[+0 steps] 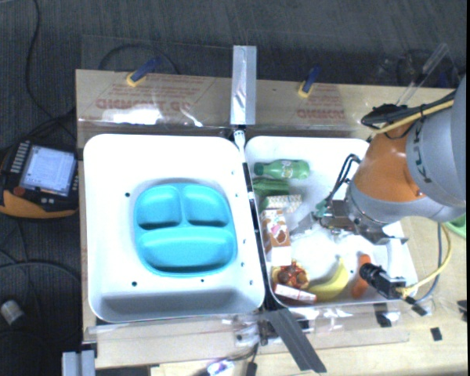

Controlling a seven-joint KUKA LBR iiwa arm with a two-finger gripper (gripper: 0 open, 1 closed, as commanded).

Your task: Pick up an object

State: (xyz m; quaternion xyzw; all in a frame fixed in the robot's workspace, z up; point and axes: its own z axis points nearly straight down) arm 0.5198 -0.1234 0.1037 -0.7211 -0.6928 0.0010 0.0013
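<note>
Banana (333,282), long axis lower-left to upper-right

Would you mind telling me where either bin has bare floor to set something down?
The left bin has bare white floor all around the blue tray, widest left of it. The right bin is crowded: bottle, packets, banana and the arm over it.

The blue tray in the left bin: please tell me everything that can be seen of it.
The blue tray is a light blue, smooth, plastic-looking dish with rounded corners. It has three compartments: two smaller ones side by side at the far side and one wide one at the near side, all bare. It lies flat, right side up, about in the middle of the left bin, resting on the bin's white floor. Nothing else touches it.
</note>
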